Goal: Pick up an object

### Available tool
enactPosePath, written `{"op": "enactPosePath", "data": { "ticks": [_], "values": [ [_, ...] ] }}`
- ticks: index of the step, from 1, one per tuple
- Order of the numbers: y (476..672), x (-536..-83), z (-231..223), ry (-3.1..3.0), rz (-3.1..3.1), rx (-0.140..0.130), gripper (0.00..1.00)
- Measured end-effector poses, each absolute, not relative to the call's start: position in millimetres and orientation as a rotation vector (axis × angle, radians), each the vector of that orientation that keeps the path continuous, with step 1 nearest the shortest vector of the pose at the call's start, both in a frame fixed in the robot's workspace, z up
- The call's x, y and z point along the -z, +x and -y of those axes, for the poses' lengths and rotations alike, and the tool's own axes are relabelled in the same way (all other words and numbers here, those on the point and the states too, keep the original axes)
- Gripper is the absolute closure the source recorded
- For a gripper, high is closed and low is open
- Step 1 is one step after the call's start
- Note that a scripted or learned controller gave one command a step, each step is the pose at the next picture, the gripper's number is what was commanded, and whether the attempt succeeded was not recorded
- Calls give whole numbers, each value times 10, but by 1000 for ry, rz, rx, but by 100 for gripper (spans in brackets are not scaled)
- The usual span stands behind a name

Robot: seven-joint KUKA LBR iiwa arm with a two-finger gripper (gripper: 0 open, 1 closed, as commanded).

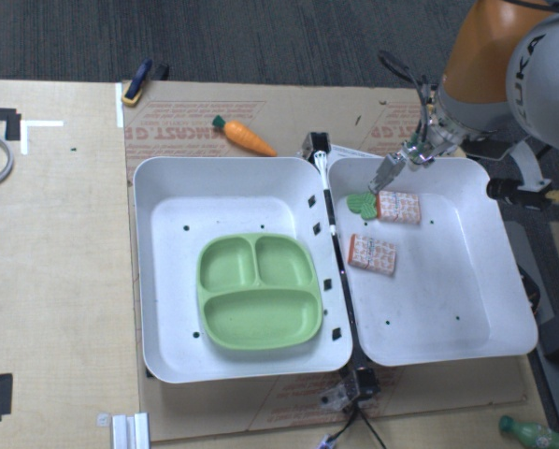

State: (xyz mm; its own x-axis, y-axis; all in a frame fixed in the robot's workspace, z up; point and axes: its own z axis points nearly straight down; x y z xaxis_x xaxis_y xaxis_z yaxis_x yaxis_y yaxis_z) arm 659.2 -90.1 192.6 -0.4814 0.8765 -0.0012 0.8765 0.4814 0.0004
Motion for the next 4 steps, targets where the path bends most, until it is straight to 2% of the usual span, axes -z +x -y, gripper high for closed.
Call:
{"op": "enactPosePath", "data": {
  "ticks": [1, 2, 3, 4],
  "values": [
    [6193, -1924, 476, 1457, -2782, 1, 0],
    [6193, -1924, 477, 1457, -2782, 1, 0],
    [6427, -1925, 315, 661, -3067, -1, 0],
    [5832, -1927, 636, 320, -3123, 0, 0]
  ]
}}
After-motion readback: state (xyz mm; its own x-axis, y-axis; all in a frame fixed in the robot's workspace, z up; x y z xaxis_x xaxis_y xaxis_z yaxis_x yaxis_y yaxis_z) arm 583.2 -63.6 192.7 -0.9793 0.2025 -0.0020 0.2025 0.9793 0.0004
